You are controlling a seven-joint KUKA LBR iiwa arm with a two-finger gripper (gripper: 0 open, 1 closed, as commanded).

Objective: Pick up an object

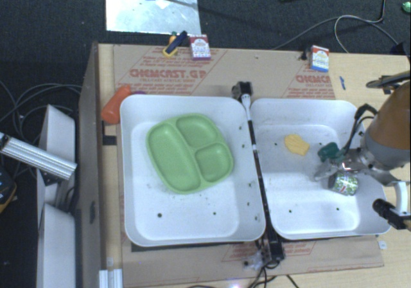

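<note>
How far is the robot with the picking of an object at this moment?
Done: the arm has reached into the right bin, its pincer low among the objects. In hand: nothing visibly; the yellow object, teal object and green-patterned object all lie on the floor. Left: grasping one and lifting it.

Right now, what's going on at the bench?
The KUKA arm is reaching into the right bin from the right, with its gripper low among three small items: a yellow piece, a dark green object and a shiny can-like object. Whether it has hold of any of them can't be told from this view. The left bin holds a green divided tray, untouched.
</note>
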